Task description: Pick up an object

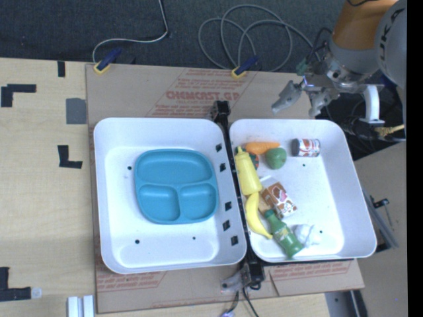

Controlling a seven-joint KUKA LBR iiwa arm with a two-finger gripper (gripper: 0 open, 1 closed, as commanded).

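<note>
My gripper (304, 100) hangs above the far edge of the right bin (344, 197), open, with nothing between its fingers. Below it in that bin lie a small can (307, 147), a carrot (262, 147) and a green lime-like ball (275, 157). Along the bin's left side sit a yellow bottle (247, 172), a banana (255, 215), a brown snack packet (278, 200) and a green bottle (284, 237) with a crumpled clear wrapper (304, 233) beside it.
The left bin (112, 243) holds a blue sectioned plate (176, 185). Grey cables (251, 38) loop on the dark cloth behind the bins. Black clips (222, 114) join the two bins at the middle.
</note>
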